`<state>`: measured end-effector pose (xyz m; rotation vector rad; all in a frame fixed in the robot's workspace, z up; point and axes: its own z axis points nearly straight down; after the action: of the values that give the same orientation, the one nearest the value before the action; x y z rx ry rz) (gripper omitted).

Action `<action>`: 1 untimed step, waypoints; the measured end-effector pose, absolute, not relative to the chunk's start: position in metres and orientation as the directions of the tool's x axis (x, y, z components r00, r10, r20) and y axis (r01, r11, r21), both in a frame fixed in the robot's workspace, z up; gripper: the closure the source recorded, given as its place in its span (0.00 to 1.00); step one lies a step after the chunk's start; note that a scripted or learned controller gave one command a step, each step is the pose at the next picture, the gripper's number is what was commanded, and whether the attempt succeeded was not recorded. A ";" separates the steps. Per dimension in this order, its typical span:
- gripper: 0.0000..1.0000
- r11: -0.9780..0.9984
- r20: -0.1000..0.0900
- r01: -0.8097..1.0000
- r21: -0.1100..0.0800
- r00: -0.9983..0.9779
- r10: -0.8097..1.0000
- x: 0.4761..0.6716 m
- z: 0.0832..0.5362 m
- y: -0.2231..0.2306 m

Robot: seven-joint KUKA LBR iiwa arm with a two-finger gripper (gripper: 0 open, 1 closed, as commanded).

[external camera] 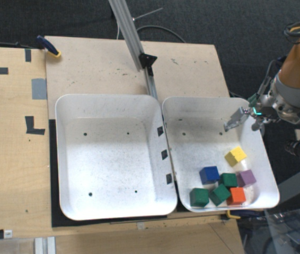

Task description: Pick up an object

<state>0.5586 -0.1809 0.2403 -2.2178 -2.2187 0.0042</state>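
Starting at the left, you see the wide white plastic bin (107,157), which lies far to the left of the end effector and has nothing in it that you could pick. It sits on the pale wooden tabletop (12,142). A grey metal rail (131,33) runs down from the top of the view to the gap between the two bins.

Next is the right white plastic bin (192,120). The end effector (241,118) hangs over its upper right part, close to the far right rim. You cannot tell how far open it is, and I see no object in it.

All the objects lie below the end effector in the view, toward the near right corner of this bin. The small yellow foam cube (236,155) is the nearest one, almost straight below the end effector and a little apart from the others. Further down is the cluster: the blue cube (209,174), two dark green blocks (199,197) (220,193), a third green block (228,180), the orange cube (237,195) and the purple cube (247,177), packed close, some touching.

In my judgement the yellow cube is the easiest choice, because it has free space around it. The move must go toward the near edge of the bin and then down.
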 end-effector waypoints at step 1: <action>0.00 0.002 0.000 1.000 -0.001 -0.002 1.000 0.559 0.242 -0.181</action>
<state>0.5594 -0.1809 0.2425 -2.2187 -2.2226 0.0012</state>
